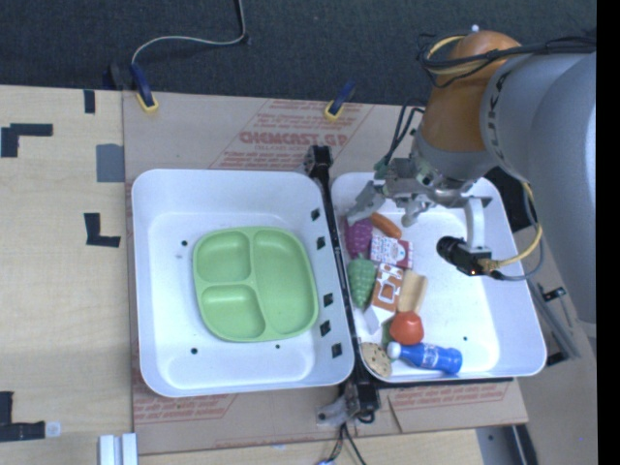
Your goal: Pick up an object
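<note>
claw over right bin, nothing held.
claw [392, 200] spread wide, hanging at the far-left corner of the right bin [504, 342], apparently lined up for a pick; orange sausage toy [386, 225] lies just beneath its fingertips, heading a heap of small toys along the bin's left wall.

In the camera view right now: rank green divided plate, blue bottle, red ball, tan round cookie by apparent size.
1. Green divided plastic plate, largest by far.
2. Blue bottle with white cap.
3. Red ball.
4. Tan round cookie, close to the ball and partly at the bin edge, so the last two are unsure.
</note>
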Action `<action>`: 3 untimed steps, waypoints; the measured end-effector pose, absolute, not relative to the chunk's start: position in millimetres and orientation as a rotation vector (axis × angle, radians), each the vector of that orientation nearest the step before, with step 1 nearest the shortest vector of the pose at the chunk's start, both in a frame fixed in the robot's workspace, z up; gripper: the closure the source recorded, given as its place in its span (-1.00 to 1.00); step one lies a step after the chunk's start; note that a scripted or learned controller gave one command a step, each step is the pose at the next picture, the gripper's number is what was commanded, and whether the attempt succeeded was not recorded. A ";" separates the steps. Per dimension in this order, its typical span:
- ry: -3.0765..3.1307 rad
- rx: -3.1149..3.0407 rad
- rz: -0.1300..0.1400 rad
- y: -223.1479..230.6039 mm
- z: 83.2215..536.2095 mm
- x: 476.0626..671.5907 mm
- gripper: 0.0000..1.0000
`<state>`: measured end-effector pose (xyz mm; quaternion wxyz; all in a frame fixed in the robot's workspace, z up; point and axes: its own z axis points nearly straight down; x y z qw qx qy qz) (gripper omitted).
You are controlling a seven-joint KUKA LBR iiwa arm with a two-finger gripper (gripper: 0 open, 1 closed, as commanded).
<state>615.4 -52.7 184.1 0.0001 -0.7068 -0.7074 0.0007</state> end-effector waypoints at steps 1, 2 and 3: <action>-2.227 -2.231 -0.010 -96.2 122.0 565.5 -1.00; -2.228 -2.228 -0.005 -98.2 89.9 605.0 -1.00; -2.218 -2.218 0.016 -107.2 92.5 658.7 -1.00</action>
